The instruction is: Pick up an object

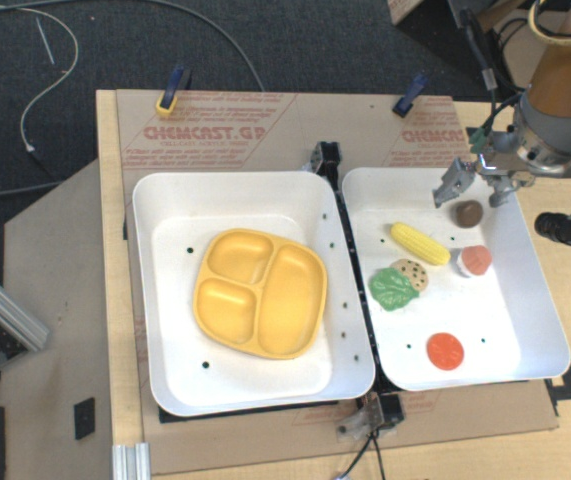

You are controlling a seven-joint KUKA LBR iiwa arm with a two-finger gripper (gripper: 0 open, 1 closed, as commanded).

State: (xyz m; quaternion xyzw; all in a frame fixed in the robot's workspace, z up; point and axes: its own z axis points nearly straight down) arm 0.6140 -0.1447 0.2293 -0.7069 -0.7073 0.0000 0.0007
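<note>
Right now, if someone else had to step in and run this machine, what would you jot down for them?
Tool: open, hanging over the far end of the right bin, fingers either side of the brown round piece, gripping nothing.
Right bin also holds: corn cob, pinkish round piece, cookie, green leafy piece, orange-red disc.
Left bin: yellow divided plate.
Done: nothing lifted yet.
Left: close on one object, probably the brown one, and lift it.

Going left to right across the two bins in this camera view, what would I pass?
Yellow plate → green leafy toy → corn → orange disc → pink piece. The brown ball beneath the gripper overlaps the others sideways, so I skip it.
</note>
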